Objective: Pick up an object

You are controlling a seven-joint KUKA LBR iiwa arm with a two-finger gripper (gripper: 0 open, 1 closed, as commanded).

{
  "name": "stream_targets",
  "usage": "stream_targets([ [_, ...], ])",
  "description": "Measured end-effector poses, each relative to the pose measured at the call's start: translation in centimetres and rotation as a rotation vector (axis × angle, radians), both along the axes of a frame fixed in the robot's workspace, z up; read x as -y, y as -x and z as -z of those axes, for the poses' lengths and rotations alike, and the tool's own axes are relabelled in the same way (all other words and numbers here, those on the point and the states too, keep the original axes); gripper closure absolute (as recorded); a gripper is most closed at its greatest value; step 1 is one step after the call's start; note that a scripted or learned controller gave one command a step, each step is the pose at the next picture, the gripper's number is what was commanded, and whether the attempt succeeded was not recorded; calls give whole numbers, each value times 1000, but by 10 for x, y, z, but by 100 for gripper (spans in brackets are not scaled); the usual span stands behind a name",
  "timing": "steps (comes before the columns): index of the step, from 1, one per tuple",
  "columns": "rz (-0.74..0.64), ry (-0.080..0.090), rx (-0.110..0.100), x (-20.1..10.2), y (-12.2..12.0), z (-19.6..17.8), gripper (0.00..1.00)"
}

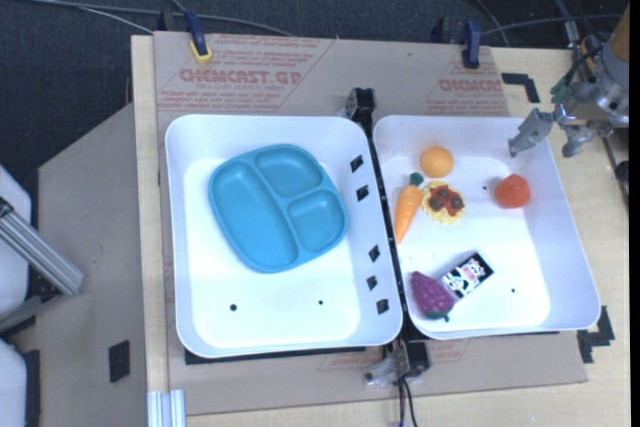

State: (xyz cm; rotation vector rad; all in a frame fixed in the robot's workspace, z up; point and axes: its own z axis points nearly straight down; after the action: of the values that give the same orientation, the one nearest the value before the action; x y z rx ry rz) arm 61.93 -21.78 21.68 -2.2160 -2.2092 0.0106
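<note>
The right bin (560, 245) holds several toy foods. An orange ball (436, 161) lies near its back, with a carrot (406, 208) and a small pizza-like piece (444, 202) just in front of it. A red tomato (512, 191) sits toward the right side. Purple grapes (431, 294) and a black-and-white carton (468, 276) lie near the front. My gripper (551, 137) hovers over the bin's back right corner, above and right of the tomato. It is open, with nothing between its fingers.
The left bin (195, 245) holds a blue divided plate (278, 206). Black clips line the divider (372, 215) between the bins. Two blue-and-yellow clamps (198, 40) pin the cardboard base at the back. Cables run across the dark floor behind.
</note>
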Motion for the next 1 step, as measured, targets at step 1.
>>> stream_targets([
  [1,-4,4,14,-1,-3,-8,0],
])
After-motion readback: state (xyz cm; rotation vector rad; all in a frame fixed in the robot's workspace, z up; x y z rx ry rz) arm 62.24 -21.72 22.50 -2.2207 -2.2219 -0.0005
